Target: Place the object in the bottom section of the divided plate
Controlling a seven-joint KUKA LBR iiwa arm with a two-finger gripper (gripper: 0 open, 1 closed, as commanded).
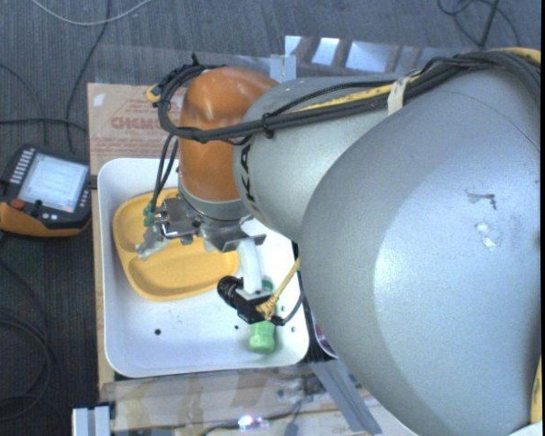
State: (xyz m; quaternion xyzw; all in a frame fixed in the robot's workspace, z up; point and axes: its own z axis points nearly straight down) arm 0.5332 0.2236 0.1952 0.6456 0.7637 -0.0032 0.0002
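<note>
A yellow divided plate [174, 276] lies in the left white bin [163, 348], toward its back left. The arm's orange band and wrist cover the plate's right part and its dividers. My gripper [154, 232] hangs over the plate's middle, its metal tip close to the plate's surface. A small green object [262, 337] lies on the bin floor near the front right corner, apart from the plate and to the right of the gripper. I see nothing held in the gripper.
The arm's large grey body [418, 225] covers the right half of the view. A teach pendant [41, 191] lies on the carpet left of the bench, with cables around it. Cardboard [118, 125] shows behind the bin.
</note>
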